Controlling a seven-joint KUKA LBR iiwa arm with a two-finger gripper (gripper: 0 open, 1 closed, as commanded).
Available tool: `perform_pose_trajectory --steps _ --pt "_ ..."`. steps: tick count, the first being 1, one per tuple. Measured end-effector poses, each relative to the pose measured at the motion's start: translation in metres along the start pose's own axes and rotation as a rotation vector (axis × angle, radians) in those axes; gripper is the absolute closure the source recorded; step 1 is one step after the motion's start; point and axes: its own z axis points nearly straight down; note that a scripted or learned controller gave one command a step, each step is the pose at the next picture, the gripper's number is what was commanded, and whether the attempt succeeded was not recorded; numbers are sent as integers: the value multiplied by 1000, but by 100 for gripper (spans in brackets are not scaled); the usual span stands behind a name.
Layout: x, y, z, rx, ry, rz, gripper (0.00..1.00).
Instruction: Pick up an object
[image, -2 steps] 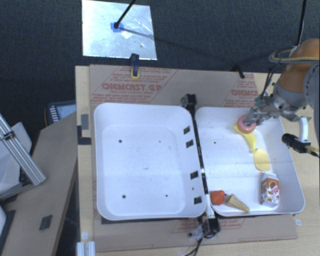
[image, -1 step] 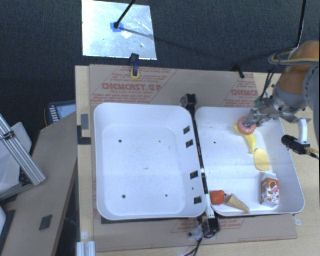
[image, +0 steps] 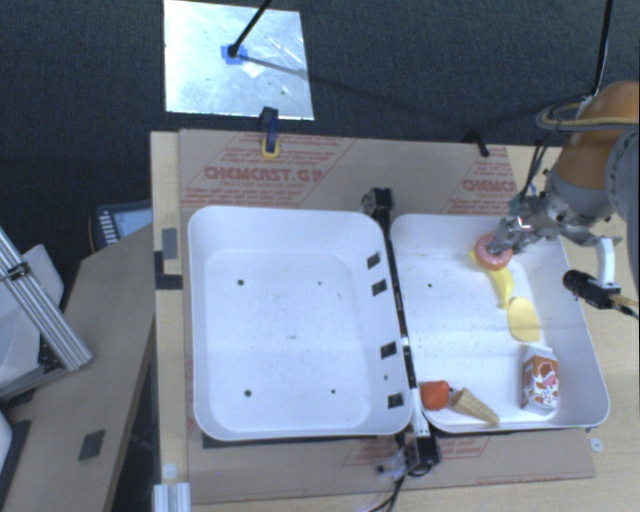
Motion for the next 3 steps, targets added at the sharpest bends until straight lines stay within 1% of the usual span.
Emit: perform_pose_trajectory --steps 1,2,3 --pt "0 -1 2 4 -1 1 100" --pt "0 -2 4 6 0 1 0" --pt "48 5 -80 5 -2 -2 0"
